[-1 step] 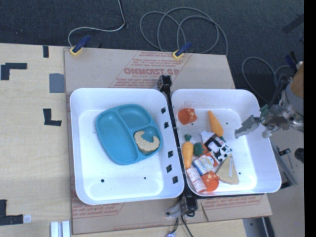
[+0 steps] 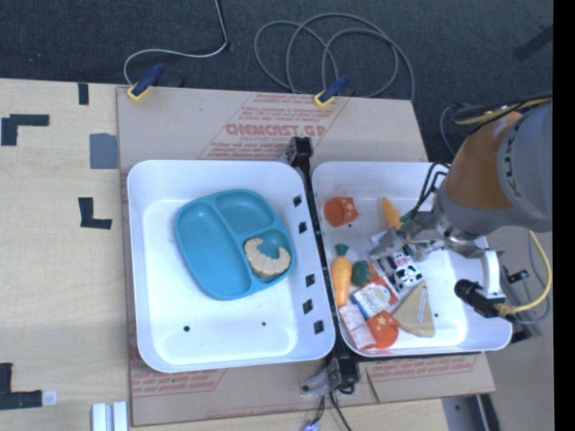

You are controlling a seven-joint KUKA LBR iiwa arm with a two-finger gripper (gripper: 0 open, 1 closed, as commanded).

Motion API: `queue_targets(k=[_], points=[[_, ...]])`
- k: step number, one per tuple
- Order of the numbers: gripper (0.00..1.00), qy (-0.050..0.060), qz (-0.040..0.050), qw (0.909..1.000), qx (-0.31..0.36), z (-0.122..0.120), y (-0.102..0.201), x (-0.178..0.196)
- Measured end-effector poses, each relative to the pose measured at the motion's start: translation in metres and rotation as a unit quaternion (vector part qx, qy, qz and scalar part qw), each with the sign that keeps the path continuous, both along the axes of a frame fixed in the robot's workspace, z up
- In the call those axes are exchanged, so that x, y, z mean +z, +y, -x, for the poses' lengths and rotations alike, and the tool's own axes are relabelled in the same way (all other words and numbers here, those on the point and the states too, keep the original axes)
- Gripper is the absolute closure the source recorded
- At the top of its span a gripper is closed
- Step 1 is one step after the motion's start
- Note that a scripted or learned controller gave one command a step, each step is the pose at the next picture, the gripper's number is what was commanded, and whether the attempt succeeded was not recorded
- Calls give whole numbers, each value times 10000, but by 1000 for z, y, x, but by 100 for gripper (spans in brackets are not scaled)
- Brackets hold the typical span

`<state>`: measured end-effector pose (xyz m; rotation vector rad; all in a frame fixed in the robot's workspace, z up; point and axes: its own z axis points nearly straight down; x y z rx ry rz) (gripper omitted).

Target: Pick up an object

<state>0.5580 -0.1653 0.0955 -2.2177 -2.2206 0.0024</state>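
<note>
We see the grey two-finger claw (image 2: 393, 245) low in the right-hand white plastic bin (image 2: 449, 335), at the end of the grey arm with the orange band (image 2: 481, 173) that reaches in from the right. Its tips are lost among the clutter, so we cannot tell how far they stand apart, nor whether anything sits between them. As we judge it, the pick is not yet done: nothing hangs clear of the bin floor, and the grasp and the lift are both left. Just below the claw lies one small black-and-white patterned piece (image 2: 404, 274), touching or nearly touching it, and this looks the likeliest thing to be taken. Just beyond that lie one tan wedge-shaped block (image 2: 418, 313) and one white packet with red and blue print (image 2: 370, 300). Left of the claw stands one long orange toy carrot (image 2: 341, 279) with a small green piece (image 2: 359, 272) beside it. Above and to the left sits one red rounded toy (image 2: 340, 210); just above lies one small orange cone-like piece (image 2: 389, 212). Lower down, near the packet, rests one round red toy tomato (image 2: 384, 330). Well apart, in the left-hand white bin (image 2: 153, 330), lies one light-blue divided plastic plate (image 2: 216, 241) bearing one tan ring-shaped biscuit toy (image 2: 268, 257).
</note>
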Motion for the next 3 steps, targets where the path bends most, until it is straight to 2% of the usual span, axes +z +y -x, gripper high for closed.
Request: queue_targets(k=[1, 2, 3], points=[[0, -43, 14, 10000, 6, -56, 31, -9], [0, -24, 3, 10000, 8, -106, 68, 7], [100, -9, 16, 10000, 7, -105, 67, 16]])
